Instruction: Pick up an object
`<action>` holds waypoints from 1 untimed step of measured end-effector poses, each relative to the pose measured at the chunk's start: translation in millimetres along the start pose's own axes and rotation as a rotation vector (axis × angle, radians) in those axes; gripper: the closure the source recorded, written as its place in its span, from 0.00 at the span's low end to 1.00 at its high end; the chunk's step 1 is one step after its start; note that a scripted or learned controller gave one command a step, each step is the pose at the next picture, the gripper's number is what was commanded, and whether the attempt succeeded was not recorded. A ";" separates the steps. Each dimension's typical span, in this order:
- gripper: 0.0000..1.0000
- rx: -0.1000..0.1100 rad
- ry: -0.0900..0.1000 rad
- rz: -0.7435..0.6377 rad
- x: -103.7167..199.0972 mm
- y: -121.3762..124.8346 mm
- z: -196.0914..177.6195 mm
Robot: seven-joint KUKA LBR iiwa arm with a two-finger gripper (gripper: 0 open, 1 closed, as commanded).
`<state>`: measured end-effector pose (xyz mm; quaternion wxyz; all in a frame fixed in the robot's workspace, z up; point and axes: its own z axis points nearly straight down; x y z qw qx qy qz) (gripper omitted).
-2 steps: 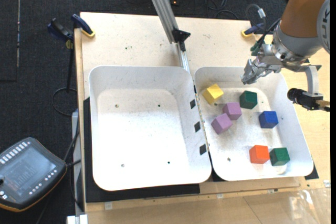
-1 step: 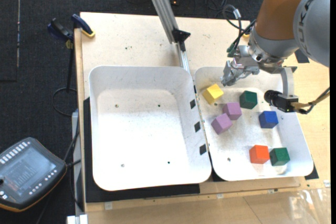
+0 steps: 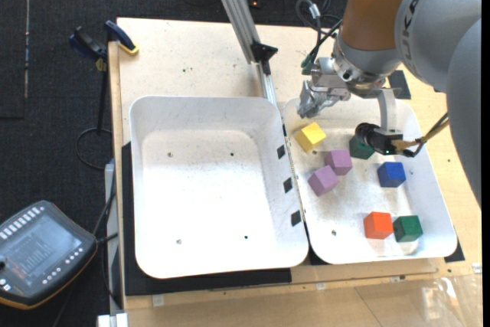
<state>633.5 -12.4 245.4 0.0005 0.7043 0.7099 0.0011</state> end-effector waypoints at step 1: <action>1.00 0.002 0.001 -0.001 58.8 7.7 13.6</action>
